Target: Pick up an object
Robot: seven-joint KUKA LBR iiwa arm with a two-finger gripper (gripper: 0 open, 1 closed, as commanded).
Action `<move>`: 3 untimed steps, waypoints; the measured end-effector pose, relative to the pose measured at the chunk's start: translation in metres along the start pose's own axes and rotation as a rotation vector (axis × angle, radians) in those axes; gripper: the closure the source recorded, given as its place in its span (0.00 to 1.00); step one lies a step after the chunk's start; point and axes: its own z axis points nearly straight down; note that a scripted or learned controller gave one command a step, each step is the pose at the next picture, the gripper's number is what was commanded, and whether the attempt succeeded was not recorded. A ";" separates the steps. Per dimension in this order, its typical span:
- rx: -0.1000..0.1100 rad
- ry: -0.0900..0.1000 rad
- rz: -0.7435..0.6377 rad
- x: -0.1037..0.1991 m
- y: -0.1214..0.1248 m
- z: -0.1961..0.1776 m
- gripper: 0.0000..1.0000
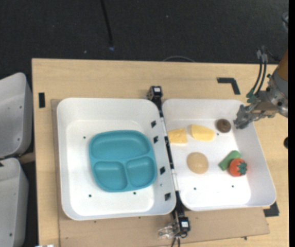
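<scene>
Objects for picking: five items lying loose on the floor of the right bin [260,189], none touching another.
Brown round piece [223,125]: near the bin's far right corner, closest of the five to the gripper.
Yellow piece [203,133]: toward the far edge, just left of the brown one.
Yellow wedge [177,136]: beside the bin's left wall, just left of the yellow piece.
Tan round piece [197,162]: mid-floor, nearer the left wall.
Strawberry toy [237,166]: red with a green leaf, close to the right wall.
Gripper [241,120]: over the bin's far right corner, just right of the brown piece; nothing seen between its tips; whether they are apart or together cannot be told.
Arm [276,94]: grey, with cables, entering from the right.
Left bin [70,199]: white, alongside the right bin.
Tray [121,160]: teal, three compartments, centred on the left bin's floor.
Bench [111,78]: light wood, carrying both bins.
</scene>
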 end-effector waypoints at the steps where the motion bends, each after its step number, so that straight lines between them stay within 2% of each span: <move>1: -0.001 -0.001 0.000 0.042 0.012 -0.001 1.00; 3: -0.001 -0.001 0.000 0.156 0.042 0.001 1.00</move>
